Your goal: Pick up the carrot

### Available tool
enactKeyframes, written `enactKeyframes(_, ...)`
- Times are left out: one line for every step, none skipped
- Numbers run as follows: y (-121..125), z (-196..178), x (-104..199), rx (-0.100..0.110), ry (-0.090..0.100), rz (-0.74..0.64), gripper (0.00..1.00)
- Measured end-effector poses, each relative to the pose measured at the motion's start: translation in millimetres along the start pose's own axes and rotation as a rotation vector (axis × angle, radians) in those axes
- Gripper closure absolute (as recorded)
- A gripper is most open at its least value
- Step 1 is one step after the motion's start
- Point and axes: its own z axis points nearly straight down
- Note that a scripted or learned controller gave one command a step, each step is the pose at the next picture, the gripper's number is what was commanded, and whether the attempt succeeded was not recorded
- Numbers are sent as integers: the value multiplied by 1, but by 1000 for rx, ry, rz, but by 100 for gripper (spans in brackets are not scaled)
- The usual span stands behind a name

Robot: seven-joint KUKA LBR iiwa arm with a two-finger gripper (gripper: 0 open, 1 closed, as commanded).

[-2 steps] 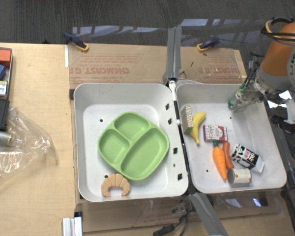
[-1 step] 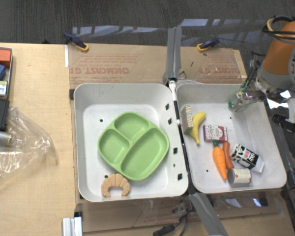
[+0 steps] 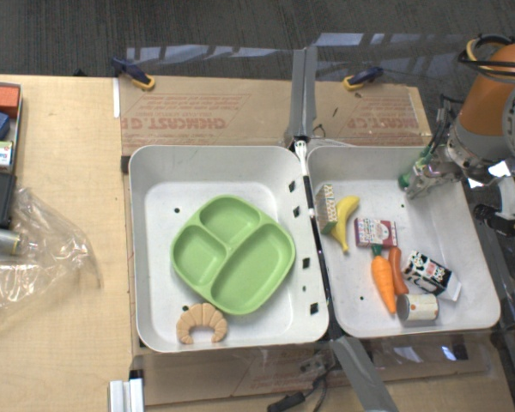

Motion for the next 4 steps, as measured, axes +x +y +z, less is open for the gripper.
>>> enactKeyframes(0, -6, 1, 4, 1, -2, 100)
enactKeyframes(0, -12, 1, 6, 1, -4, 100)
enactKeyframes(12, -4, 68, -18, -6, -126, 100)
enactKeyframes(12, -11, 67, -16, -5, -124, 100)
